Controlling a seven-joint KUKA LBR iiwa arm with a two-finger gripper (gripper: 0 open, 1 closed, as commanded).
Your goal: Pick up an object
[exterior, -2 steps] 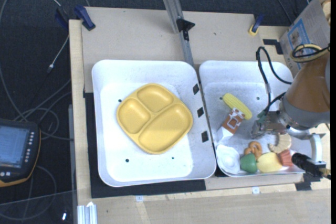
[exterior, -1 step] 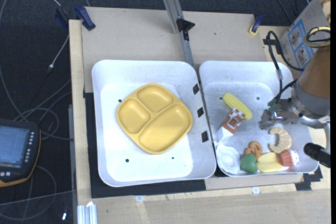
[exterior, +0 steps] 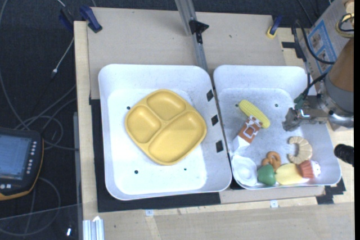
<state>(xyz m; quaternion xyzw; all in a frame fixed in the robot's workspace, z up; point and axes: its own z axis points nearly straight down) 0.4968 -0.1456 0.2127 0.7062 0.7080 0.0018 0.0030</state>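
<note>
My gripper (exterior: 293,118) hovered over the right bin (exterior: 264,78); whether it stood spread or pinched, I could not tell. The croissant (exterior: 300,148) lay just below it, likely light, stiff plastic, best taken across its narrow curve. Crowding it were a strawberry (exterior: 307,168), lemon (exterior: 290,175) and pretzel (exterior: 271,159); the corn (exterior: 254,112) lay apart.

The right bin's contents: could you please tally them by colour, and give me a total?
Yellow: 2, the corn cob and the lemon-like piece
Green: 1, the round piece
Orange and white: 1, the carton
Brown: 1, the pretzel
Tan: 1, the croissant
Red: 1, the small piece
White: 1, the cup
Total: 8
</note>
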